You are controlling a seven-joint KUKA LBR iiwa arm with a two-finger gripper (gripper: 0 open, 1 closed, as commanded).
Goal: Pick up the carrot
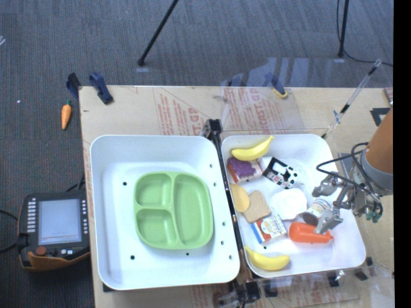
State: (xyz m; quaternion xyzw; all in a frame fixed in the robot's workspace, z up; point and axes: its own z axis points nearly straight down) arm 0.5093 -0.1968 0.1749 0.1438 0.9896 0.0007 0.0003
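In the camera view we are seeing the gripper (332,205) hanging spread open, gripping nothing, over the right bin (321,147), with the smooth orange carrot (309,233) lying just below its fingertips. A glossy curved yellow banana (268,260) is lying near the carrot's blunt end.

Lighting bright, even, overhead; white bins (160,149) near overexposed, shadows soft and faint, slight glare on the clear panel (257,101), overall focus mildly soft, low resolution.

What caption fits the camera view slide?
Pincer poised above the carrot in the right bin.
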